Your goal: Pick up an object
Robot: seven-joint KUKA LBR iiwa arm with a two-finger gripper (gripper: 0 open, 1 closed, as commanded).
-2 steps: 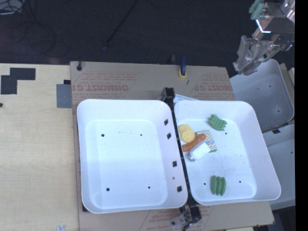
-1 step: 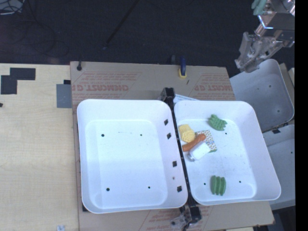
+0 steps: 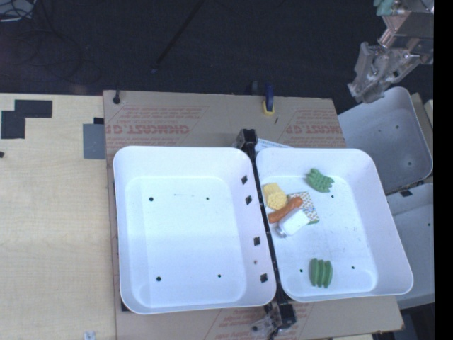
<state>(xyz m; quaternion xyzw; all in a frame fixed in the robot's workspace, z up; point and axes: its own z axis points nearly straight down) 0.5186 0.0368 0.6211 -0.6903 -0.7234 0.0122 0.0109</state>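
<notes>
The right bin (image 3: 368, 190) holds several small items. A green leafy piece (image 3: 320, 180) lies near its back. A yellow ridged piece (image 3: 274, 195), an orange stick (image 3: 285, 209) and a white block (image 3: 296, 223) are clustered against its left wall, on a patterned card (image 3: 308, 202). A green ribbed piece (image 3: 320, 272) rests near the front. My gripper (image 3: 369, 76) hangs high at the upper right, beyond the bin's back right corner and far from every item, with nothing seen in it.
The left bin (image 3: 180, 296) sits beside the right one, joined by a black divider with clips (image 3: 258, 211). A grey metal plate (image 3: 396, 129) lies to the right of the bins. A wooden bench top (image 3: 49, 225) extends to the left.
</notes>
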